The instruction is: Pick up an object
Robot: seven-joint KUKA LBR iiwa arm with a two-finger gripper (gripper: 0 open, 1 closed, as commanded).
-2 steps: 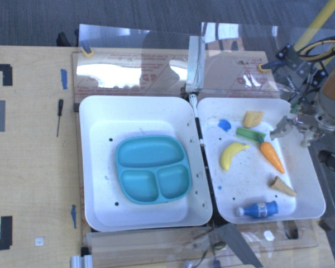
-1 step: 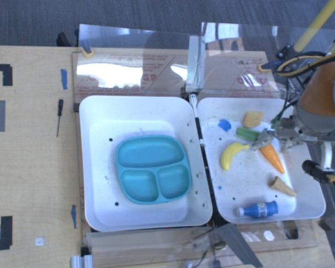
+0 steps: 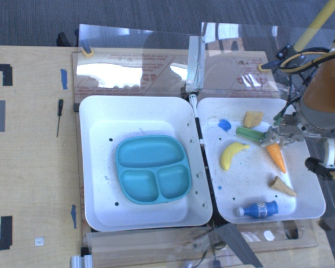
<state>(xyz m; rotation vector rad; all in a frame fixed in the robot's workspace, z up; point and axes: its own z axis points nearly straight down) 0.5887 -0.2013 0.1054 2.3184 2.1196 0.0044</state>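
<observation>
The right bin (image 3: 310, 202) holds several toys. An orange carrot (image 3: 277, 157) lies near its right side, with a green piece (image 3: 248, 133) to the upper left of it. My gripper (image 3: 275, 135) hangs low at the bin's right side, right over the carrot's top end and the green piece's right end. I cannot make out anything held in it. A yellow banana (image 3: 231, 154), a small blue piece (image 3: 224, 125), a tan chunk (image 3: 253, 118), an ice cream cone (image 3: 282, 186) and a blue bottle (image 3: 258, 209) lie around.
In the left bin (image 3: 95, 121) sits a teal three-compartment plate (image 3: 153, 168). Clear plastic walls (image 3: 195, 66) stand behind both bins. Cables (image 3: 298, 60) and the arm's wrist (image 3: 324, 94) crowd the right edge.
</observation>
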